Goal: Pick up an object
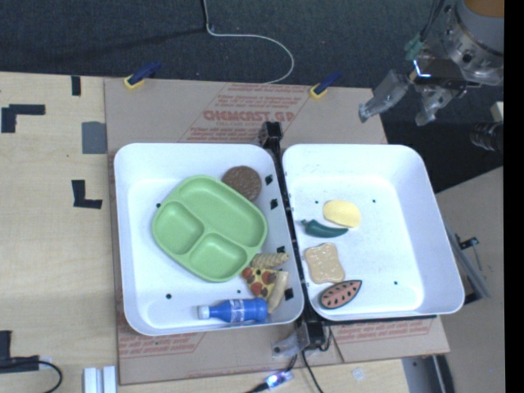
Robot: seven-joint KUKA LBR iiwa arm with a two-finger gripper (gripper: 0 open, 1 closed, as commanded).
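Brown cardboard (246, 113) under the bins bears red, mirrored, unreadable lettering.

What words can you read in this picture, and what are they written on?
Red printed lettering on the cardboard sheet above the two white bins: too blurred to read for sure.
More red print on the cardboard's front edge: too small to read.
Label on the blue bottle: too small to read.

Yellow lemon-like piece (341, 213) lies flat in right bin (409, 178), touching green pepper (324, 228).
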